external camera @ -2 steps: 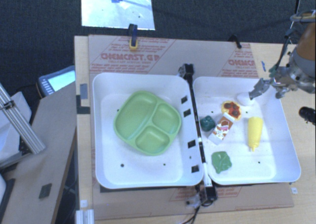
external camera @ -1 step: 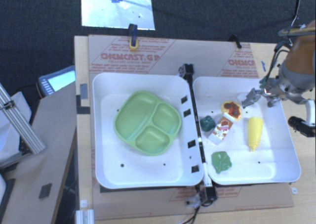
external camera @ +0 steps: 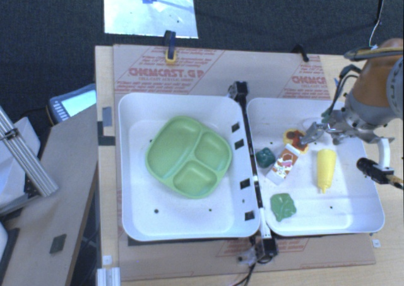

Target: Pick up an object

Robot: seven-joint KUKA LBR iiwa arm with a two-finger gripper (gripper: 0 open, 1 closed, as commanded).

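gripper (external camera: pixel 314 132) near right bin's (external camera: pixel 372 215) back edge, grip unclear | banana (external camera: pixel 326 168) just beside | green plate (external camera: pixel 188 156) in left bin (external camera: pixel 136 215)

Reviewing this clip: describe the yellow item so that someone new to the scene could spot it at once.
Look in the right-hand white bin, on its right side just below the gripper. The yellow object lies lengthwise there, apart from the small carton to its left. It is the only plain yellow piece; its neighbours are green or printed.
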